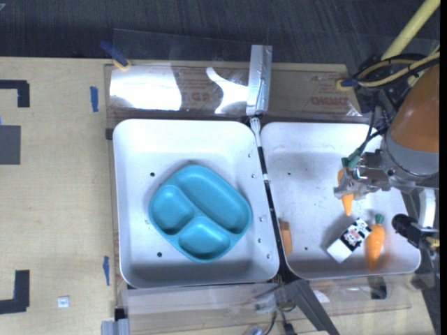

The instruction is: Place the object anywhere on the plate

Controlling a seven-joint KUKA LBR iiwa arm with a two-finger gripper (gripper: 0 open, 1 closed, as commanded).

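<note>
The hand (356, 180) hovers low over the right bin (307, 152); whether it's wide or narrow, I cannot tell from up here. Nearest us, a carrot (376, 244) lies just beside a small white box (349, 241), with another orange piece (347, 202) under the hand. The blue plate (200, 211) waits in the left bin (140, 152), well apart. Risk: the objects crowd together, so a descent could nudge one into another or close on nothing. Beyond, the tan surface (49, 208) carries blue tape marks; dark flooring (209, 5) lies farthest.
</note>
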